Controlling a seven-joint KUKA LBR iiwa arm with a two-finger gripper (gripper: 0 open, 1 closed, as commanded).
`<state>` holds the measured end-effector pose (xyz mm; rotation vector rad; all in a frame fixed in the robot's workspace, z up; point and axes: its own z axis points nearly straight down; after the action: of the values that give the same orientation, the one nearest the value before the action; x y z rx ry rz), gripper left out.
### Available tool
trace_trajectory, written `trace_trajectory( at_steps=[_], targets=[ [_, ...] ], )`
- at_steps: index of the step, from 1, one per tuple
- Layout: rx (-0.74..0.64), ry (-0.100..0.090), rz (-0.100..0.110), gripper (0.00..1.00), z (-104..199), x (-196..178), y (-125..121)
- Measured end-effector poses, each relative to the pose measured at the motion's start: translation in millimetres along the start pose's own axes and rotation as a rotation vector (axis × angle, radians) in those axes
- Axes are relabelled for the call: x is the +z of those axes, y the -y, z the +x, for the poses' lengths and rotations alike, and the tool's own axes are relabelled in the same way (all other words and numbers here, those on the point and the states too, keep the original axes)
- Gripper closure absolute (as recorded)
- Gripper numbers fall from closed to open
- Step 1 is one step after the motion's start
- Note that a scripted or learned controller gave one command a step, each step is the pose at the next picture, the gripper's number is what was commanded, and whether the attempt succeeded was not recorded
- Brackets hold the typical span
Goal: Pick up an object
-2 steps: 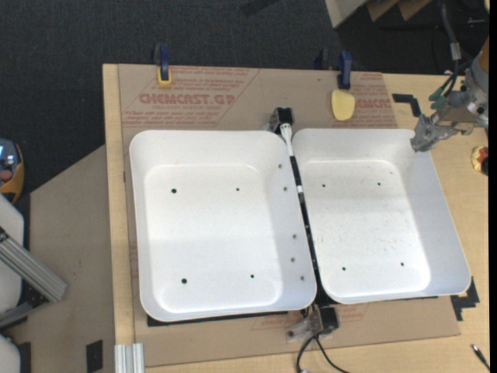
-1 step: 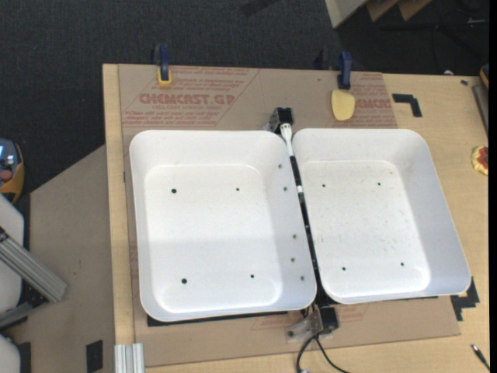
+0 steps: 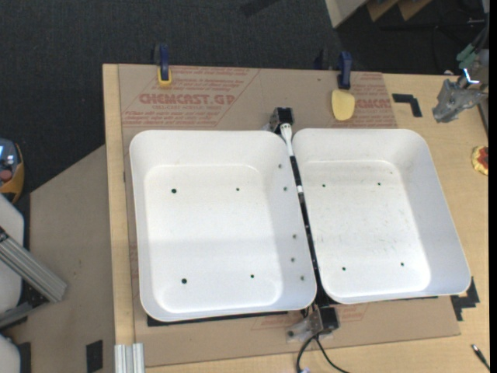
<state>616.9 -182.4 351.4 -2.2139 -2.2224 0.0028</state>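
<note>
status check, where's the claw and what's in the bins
Claw at far right edge, beyond right bin; finger state unclear. No object to pick seen in left bin or right bin. Nothing in the way.

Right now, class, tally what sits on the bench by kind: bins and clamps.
White bins: 2, the left bin and the right bin.
Clamps on the far edge: 2, the left clamp and the right clamp.
Total: 4.

Claw [image 3: 460, 98] colour: pale grey metal with bright glints
Claw shape: small, angular, blurred; finer detail too small to tell
</note>
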Motion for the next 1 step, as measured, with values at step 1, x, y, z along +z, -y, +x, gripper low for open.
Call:
trace_trajectory(
  at_steps=[1],
  targets=[
    [-0.002,-0.002,0.003,1.0,49.8,70.4,-18.3]
  ],
)
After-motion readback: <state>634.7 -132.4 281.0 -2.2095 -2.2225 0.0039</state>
